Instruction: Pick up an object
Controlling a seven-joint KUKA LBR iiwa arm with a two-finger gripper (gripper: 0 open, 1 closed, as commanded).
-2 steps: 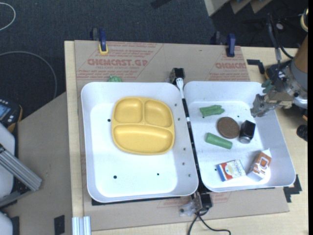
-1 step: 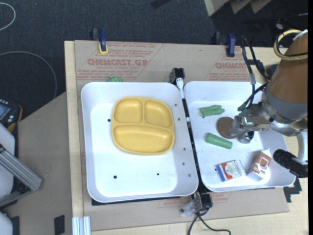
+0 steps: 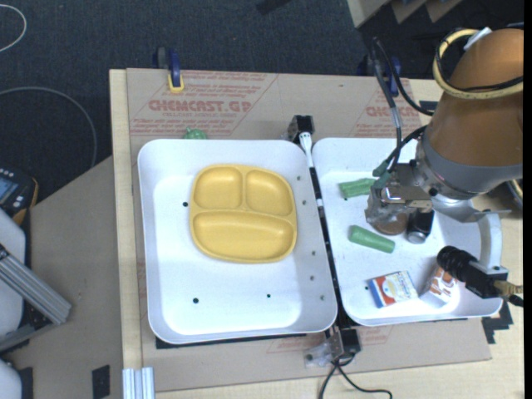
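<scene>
My gripper [image 3: 385, 219] hangs low over the middle of the right bin [image 3: 349, 306], under the grey wrist and orange band. Just below it and to its left lies a green cylinder [image 3: 371, 239]. A second green piece [image 3: 357, 188] lies above and to the left, partly behind the gripper body. Toward the bin's front sit a small white box with red and blue print [image 3: 392, 288] and a white and orange packet [image 3: 442, 288]. Nothing can be seen held in the gripper.
The left bin [image 3: 166, 248] holds a yellow divided plate [image 3: 243, 213]. A small dark object [image 3: 418, 228] sits right beside the gripper. The rims of the two bins meet in a ridge [image 3: 320, 223].
</scene>
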